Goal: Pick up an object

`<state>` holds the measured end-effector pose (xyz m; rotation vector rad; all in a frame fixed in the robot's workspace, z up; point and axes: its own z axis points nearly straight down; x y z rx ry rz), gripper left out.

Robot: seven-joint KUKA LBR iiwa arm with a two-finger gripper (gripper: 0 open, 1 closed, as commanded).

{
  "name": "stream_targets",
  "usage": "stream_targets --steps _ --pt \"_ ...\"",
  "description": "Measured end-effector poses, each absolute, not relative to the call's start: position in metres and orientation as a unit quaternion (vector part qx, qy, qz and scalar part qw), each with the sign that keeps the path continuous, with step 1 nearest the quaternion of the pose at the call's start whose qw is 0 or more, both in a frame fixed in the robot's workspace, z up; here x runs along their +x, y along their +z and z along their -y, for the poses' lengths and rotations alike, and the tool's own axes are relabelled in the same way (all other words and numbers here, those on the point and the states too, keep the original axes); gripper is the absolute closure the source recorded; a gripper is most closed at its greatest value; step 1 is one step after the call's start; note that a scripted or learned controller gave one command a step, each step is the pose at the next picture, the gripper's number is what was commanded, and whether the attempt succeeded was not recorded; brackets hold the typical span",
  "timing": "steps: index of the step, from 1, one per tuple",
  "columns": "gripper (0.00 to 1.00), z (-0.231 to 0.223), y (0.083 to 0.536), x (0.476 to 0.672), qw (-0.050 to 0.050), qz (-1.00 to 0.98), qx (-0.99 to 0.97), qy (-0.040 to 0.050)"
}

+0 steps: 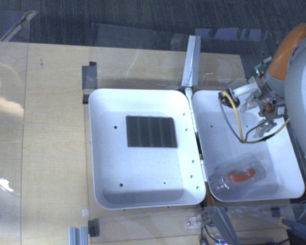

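A clear plastic object with an orange-red piece inside it (240,175) lies on its side near the front of the right bin (212,137). My gripper (262,117) hangs over the back right part of that bin, above and behind the object and well apart from it. The grey arm with its orange band (290,50) comes in from the right. Nothing can be seen held at the gripper.
The left bin (107,157) has a dark ribbed rectangle (151,131) on its floor. A yellow and black cable loop (238,124) dangles from the wrist over the right bin. A metal bar (190,65) rises behind the seam between the bins.
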<state>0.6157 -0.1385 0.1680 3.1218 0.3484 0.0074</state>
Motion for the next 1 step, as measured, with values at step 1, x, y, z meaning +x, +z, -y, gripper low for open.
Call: stream_targets --steps 1 --pt "0.00 0.1648 0.2205 0.6297 0.001 -0.246 0.969 0.0026"
